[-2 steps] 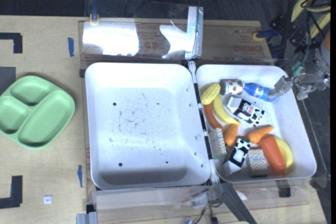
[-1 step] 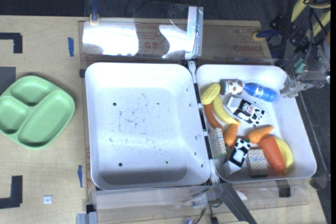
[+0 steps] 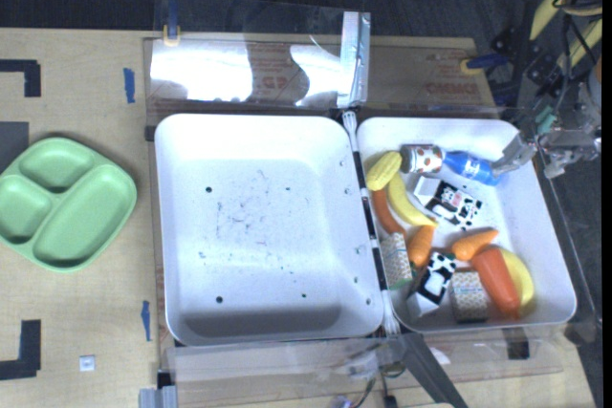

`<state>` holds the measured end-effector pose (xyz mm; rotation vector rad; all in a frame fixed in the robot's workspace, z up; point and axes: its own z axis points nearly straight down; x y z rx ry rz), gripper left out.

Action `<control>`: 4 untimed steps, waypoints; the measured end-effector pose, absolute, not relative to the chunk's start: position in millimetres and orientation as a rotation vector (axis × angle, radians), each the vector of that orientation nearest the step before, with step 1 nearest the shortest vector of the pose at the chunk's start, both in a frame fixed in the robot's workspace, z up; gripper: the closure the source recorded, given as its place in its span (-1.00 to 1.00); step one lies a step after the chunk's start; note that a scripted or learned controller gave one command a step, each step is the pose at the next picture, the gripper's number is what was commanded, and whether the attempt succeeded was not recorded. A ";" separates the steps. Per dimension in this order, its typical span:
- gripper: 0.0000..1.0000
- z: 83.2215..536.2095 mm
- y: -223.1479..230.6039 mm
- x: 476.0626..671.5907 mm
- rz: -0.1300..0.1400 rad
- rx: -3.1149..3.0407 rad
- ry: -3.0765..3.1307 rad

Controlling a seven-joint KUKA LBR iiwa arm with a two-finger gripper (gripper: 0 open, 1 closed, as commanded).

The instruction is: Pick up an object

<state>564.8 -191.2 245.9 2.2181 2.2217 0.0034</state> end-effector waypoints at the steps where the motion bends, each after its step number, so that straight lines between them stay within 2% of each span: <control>1: -1.00 161.9 -177.6 495.8 0.001 1.904 2.499; 2: -1.00 100.8 -198.3 507.1 0.009 1.951 2.448; 3: 1.00 109.8 -199.5 506.7 0.010 1.956 2.444; 4: 1.00 113.0 -167.6 526.6 0.001 2.239 2.201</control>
